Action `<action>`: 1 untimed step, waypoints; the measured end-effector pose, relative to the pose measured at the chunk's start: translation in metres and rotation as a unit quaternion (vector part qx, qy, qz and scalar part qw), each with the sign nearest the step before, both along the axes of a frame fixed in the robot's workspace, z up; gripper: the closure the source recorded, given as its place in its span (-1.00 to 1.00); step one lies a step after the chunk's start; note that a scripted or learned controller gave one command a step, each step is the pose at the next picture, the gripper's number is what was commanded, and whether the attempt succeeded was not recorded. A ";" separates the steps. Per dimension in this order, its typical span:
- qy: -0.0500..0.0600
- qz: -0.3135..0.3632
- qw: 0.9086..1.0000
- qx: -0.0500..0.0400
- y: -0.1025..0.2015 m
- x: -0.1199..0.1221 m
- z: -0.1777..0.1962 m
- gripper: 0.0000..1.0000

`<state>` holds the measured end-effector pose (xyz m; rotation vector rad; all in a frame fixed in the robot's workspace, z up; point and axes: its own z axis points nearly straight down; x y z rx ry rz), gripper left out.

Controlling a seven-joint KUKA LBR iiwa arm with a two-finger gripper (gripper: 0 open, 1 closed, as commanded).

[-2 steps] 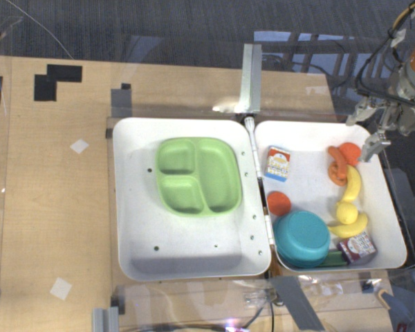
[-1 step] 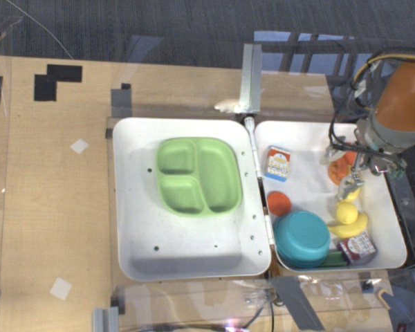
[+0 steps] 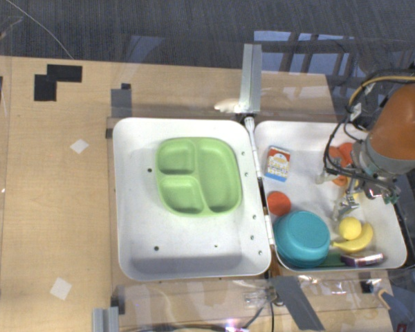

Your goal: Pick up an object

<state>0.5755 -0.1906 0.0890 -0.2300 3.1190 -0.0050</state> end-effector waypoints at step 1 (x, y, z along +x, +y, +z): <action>0.000 -0.014 1.000 0.000 0.023 -0.019 0.001 -1.00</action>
